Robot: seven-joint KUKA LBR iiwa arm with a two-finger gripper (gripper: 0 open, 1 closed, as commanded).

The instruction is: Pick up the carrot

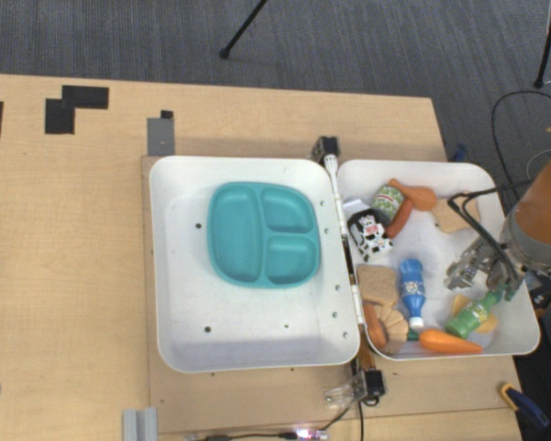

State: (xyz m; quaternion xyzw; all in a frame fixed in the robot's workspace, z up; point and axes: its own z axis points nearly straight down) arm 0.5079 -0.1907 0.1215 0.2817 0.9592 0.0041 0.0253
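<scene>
The carrot [450,342] is seen lying flat along the near wall of the right bin [523,338], orange, its pointed end toward the right; it is not held. A green bottle [471,318] lies tilted just above it, close to touching. The gripper [479,272] is seen over the right part of the same bin, above and to the right of the carrot, near the green bottle but apart from the carrot; whether it is open or closed cannot be told from this view. The arm [540,214] is seen entering from the right, orange band visible. A blue bottle [410,290] stands left of the gripper, white cap toward the near side; tan bread-like pieces [380,288] are packed at the bin's left side; a black-and-white cow toy [371,234] sits by the divider; a green can [387,199] and a sausage-shaped item [405,211] lie toward the far wall. The left bin [179,338] holds a teal divided plate [263,234], roughly centred, flat on the floor.
</scene>
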